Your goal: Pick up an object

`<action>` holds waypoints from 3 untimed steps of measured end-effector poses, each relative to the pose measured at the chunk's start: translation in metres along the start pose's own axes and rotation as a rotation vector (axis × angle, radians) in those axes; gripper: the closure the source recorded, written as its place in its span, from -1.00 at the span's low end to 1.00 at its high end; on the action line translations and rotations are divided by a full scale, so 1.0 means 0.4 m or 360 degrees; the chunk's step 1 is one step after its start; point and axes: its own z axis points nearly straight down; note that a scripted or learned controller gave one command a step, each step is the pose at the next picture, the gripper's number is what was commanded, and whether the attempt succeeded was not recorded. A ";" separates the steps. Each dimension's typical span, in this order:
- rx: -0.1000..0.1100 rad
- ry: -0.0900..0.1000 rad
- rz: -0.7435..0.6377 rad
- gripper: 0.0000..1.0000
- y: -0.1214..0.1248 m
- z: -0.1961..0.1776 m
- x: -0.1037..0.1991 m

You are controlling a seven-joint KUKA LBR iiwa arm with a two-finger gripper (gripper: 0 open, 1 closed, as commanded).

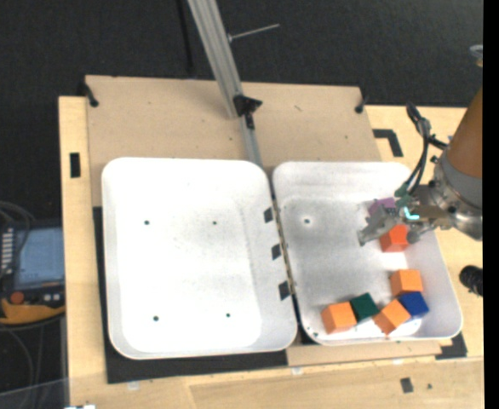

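Gripper [384, 225] seen over right bin [318, 254], finger state cannot be told. Red block [393, 239] lies just below it, touching or apart unclear. Other blocks [377, 307] clustered at near-right corner.

Light wooden counter [318, 380], tan board panel [164, 118] on top toward 12 o'clock. Two shallow white plastic bins sit on it, touching: left bin [190, 254] at 9 o'clock, right bin [335, 228] at 3 o'clock.
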 end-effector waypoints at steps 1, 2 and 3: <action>-0.0007 -0.0001 0.0005 -1.00 0.001 -0.004 0.000; 0.0002 -0.0005 0.0008 -1.00 -0.017 0.132 -0.021; 0.0004 -0.0003 0.0009 -1.00 -0.028 0.240 -0.027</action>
